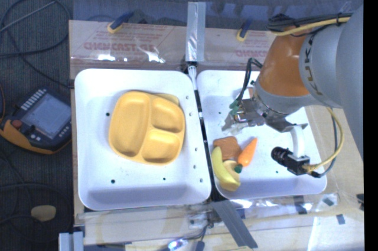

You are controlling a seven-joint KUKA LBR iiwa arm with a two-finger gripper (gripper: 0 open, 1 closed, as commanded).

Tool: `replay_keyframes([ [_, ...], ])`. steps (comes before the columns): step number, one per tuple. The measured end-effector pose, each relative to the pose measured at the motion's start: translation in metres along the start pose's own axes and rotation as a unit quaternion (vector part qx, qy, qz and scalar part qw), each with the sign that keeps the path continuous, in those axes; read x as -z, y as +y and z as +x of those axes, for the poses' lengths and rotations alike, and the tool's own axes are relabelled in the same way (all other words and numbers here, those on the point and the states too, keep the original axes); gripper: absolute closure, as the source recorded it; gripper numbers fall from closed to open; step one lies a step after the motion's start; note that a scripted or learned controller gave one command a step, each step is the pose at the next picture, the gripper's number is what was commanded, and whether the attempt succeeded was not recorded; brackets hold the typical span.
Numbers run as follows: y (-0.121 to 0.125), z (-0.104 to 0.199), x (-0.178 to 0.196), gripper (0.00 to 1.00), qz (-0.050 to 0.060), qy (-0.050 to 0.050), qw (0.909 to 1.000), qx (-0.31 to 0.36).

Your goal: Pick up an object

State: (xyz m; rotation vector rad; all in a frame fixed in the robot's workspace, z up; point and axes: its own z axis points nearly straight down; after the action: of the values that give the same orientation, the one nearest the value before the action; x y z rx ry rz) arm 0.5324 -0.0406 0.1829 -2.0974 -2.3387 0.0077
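Whether the fingers are spread or closed cannot be told, since the gripper (239,117) is seen from above as a tangle of dark metal and wires under the orange wrist band, and nothing is visibly between them. It sits over the right bin (307,185), toward the bin's ten o'clock, with the toy food just beyond it at about six o'clock. Three candidates lie clustered at the bin's seven o'clock corner: a brown bread-like piece (225,145), a carrot (248,150) lying at a slant against it, and a banana (225,170) curved along the bin wall below both. All look like smooth moulded plastic, so a grasp is likely to slip unless the fingers close across a narrow section. The carrot seems the best target: it tapers, lies a little clear at its one o'clock end, and could be taken across its thick middle with the jaws turned square to its long axis. The banana hugs the wall, leaving little room for a finger. In the left bin (88,185) rests a yellow divided tray (147,126), glossy, rounded, with three compartments.
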Motion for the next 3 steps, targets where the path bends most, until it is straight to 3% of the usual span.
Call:
replay_keyframes([
  [1, 0.000, 0.000, 0.008, 1.00, 0.001, 0.000, 1.0000, 0.001],
  [2, 0.000, 0.000, 0.008, 0.00, 0.001, -0.001, 1.0000, 0.001],
  [3, -0.024, 0.006, 0.000, 0.00, 0.000, 0.001, 0.9968, 0.079],
])
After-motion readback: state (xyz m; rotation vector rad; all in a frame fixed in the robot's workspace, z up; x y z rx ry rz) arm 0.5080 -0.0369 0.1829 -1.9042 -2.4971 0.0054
